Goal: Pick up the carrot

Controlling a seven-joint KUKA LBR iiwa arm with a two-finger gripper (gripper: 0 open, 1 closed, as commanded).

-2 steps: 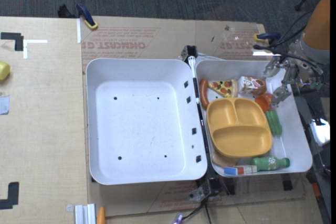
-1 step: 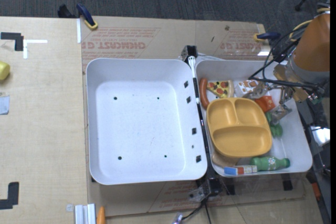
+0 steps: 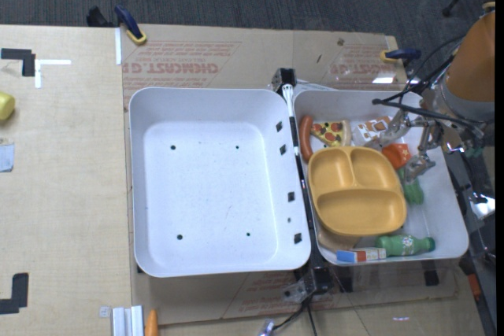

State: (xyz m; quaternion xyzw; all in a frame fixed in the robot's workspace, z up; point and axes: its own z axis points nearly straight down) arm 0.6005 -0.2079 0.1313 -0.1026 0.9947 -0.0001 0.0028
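Note:
The carrot, orange with a green leafy end, lies in the right bin just beyond the right rim of a yellow divided plate. My gripper is low over the carrot's orange end. Its two metal fingers stand apart, one on each side of that end, so the gripper is open. The grey arm with its orange band comes in from the right.
The right bin also holds a red sausage, a pizza slice, a white packet, a green bottle and a small tube. The left bin adjoins it. A yellow object lies at the far left of the bench.

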